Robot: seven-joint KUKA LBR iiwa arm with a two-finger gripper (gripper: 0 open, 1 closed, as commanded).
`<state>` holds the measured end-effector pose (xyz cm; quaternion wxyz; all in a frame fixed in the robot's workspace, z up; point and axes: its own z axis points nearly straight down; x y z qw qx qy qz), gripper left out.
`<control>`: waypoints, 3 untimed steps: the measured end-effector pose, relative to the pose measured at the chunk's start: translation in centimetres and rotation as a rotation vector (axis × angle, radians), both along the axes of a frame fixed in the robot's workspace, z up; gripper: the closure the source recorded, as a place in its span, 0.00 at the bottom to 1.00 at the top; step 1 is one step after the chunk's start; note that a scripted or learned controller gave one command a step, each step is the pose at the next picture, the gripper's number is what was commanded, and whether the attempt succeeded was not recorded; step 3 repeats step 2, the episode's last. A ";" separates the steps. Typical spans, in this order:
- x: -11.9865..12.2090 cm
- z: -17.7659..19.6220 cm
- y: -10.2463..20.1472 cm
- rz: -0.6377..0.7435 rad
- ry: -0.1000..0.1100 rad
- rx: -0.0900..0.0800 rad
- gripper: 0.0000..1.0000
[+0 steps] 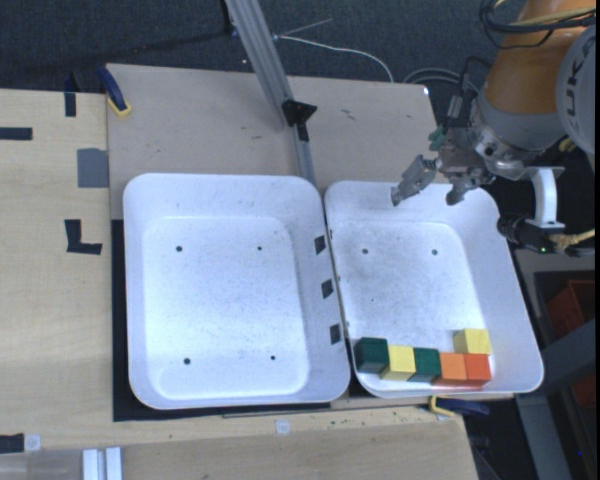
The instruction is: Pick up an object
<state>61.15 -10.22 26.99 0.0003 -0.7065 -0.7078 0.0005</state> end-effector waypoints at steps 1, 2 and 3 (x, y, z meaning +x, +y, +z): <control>-7.1 -11.6 -1.1 -0.003 0.011 0.002 0.00; -7.6 -18.0 0.5 -0.001 0.002 0.000 0.00; -7.6 -18.0 0.5 -0.001 0.002 0.000 0.00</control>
